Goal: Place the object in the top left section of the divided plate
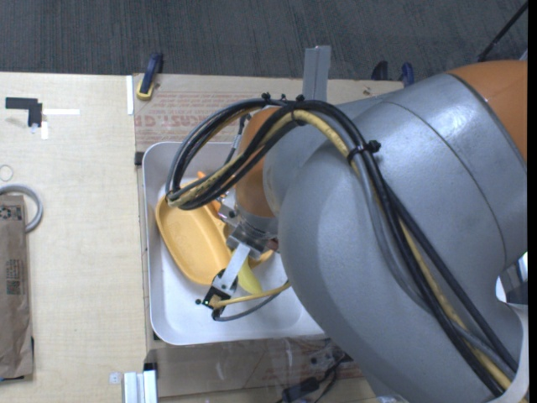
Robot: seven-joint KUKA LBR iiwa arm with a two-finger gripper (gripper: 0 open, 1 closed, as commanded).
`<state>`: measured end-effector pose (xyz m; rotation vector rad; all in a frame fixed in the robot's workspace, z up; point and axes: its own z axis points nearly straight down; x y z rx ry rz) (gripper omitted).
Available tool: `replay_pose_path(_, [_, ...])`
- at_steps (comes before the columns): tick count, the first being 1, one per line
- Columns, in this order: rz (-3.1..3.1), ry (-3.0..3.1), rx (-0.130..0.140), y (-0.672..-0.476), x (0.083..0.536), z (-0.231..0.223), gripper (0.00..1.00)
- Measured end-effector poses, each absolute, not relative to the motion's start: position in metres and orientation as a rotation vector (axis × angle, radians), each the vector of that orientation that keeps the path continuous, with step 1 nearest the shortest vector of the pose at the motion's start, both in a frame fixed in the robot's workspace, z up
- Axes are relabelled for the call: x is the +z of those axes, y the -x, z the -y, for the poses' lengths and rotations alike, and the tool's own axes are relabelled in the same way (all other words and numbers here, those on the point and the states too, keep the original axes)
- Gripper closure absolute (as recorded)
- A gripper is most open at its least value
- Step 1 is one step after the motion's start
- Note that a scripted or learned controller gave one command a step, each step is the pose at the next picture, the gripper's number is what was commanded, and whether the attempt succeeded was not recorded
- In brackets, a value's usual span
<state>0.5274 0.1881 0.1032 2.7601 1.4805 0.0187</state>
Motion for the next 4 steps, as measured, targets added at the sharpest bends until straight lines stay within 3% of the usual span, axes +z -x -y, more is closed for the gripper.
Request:
replay_pose_path(1, [-1.242,-2.875,0.031,-0.496,0.101,-0.216,1.0])
replay_pose_path(2, [-0.488,-3.101,-0.005,-0.479,0.157,-0.211,1.0])
replay_pose_path(3, [-0.323,-3.134,0.016,-0.526,0.102,-0.17,1.0])
replay_pose_path(4, [-0.325,-3.129,0.008,-0.554,0.114,-0.113,1.0])
